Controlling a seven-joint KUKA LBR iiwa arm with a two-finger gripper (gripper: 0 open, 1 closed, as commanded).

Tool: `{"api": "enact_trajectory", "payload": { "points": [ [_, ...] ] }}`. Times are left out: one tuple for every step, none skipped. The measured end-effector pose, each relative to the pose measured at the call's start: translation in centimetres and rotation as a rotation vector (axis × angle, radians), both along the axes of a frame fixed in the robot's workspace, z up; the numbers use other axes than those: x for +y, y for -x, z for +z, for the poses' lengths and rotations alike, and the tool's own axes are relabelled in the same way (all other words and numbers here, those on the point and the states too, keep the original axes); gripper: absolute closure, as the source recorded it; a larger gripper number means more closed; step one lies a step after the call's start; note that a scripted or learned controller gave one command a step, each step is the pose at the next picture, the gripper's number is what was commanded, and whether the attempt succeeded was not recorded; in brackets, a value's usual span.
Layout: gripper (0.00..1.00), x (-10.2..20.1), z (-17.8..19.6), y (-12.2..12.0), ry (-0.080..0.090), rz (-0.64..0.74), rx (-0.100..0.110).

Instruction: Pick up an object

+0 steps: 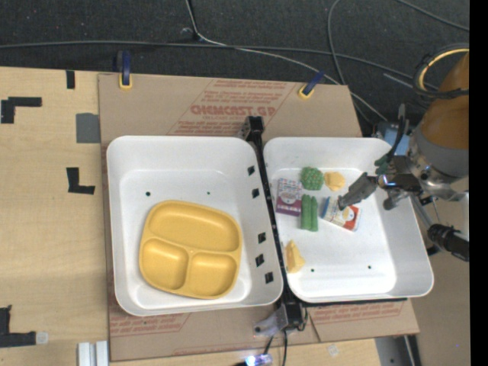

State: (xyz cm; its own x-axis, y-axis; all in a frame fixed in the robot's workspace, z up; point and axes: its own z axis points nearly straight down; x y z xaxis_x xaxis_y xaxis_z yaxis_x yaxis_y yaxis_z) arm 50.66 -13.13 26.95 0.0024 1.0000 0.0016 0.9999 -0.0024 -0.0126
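While the gripper (352, 197) is hanging at the right bin's (381, 284) three o'clock side, its fingers are pointing at a small carton (345, 217); their spread is unclear.

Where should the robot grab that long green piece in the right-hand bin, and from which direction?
Probably from straight above, across the middle of the green block, closing on its long sides. It lies flat and narrow, running top to bottom in the view. The purple packet beside it crowds one side, so finger room there looks tight.
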Motion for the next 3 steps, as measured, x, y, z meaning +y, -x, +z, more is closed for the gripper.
{"api": "enact_trajectory", "payload": {
  "points": [
    [0.0,0.0,0.6,-0.2,0.002,0.004,-0.011],
    [0.0,0.2,-5.8,0.1,0.001,0.002,-0.005],
    [0.0,-0.5,-12.0,0.4,0.0,0.002,-0.005]
  ]
}}
